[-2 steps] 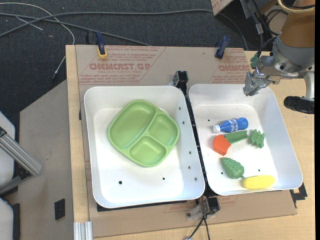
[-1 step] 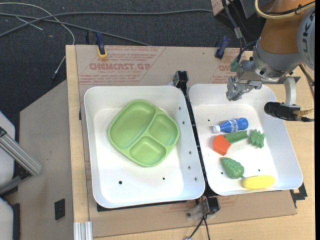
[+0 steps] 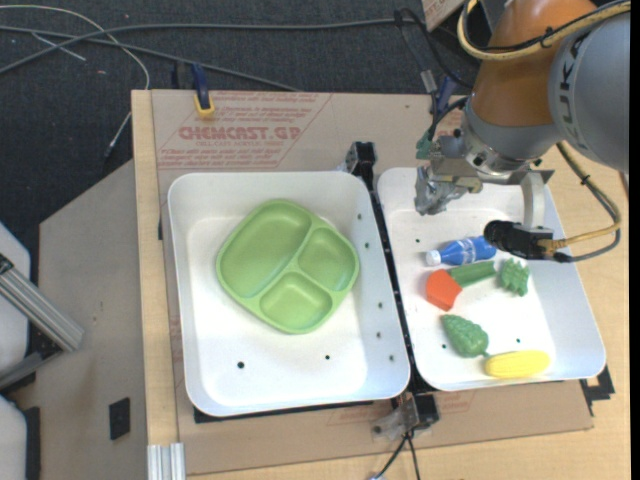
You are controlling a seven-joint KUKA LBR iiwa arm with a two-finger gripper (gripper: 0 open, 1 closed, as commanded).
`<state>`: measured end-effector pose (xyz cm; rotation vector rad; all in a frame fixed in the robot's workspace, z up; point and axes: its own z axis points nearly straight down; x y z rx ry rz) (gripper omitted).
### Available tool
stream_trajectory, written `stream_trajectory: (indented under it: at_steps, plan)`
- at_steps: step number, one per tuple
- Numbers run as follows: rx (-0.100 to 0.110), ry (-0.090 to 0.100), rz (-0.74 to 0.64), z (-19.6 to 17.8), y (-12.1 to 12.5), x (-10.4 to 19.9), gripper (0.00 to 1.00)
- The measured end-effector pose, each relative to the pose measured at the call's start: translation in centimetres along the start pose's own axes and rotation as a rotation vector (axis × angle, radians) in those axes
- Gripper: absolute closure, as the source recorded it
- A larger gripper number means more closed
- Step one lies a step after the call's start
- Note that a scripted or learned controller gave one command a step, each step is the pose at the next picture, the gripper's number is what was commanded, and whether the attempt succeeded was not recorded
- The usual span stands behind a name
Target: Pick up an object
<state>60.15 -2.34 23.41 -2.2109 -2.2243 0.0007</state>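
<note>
A brown tabletop (image 3: 150,298), covered with flattened cardboard, carries two shallow white bins side by side, seen from above at a slant.

The left bin (image 3: 200,368) holds a single item: a light green divided plate (image 3: 287,265) with three compartments, lying flat near the bin's middle. It looks like a place to sort things into rather than something to be lifted.

The right bin (image 3: 575,318) holds the small things the task could choose from, all clustered in its nearer half. A blue and white tube (image 3: 460,252) lies on its side. Just below it sits a toy carrot (image 3: 456,284), orange at one end with a green stem pointing right. Beside the stem is a small green leafy piece (image 3: 515,277). Nearer the front edge are a bumpy dark green toy vegetable (image 3: 465,336) and, to its right, a yellow toy corn cob (image 3: 517,364). They lie loose and slightly apart, which leaves room for a grab from above.

The grey and orange robot arm (image 3: 530,58) reaches in from the right. Its gripper (image 3: 437,200) hangs over the far end of the right bin, above bare white floor and a little beyond the tube. Nothing is between its fingers; whether they are spread or pressed together cannot be told from this angle. Judging by this position, no object has been picked up yet, and the tube is the closest candidate.
</note>
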Motion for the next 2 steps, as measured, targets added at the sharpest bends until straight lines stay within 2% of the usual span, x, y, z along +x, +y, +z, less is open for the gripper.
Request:
stream_trajectory:
  at_steps: [1, 2]
  plan:
    - [-0.001, 0.0, 0.0, -0.6, -1.3, 5.1, 1.0]
    - [0.001, 0.0, 0.0, 0.8, -2.5, 10.7, 1.0]
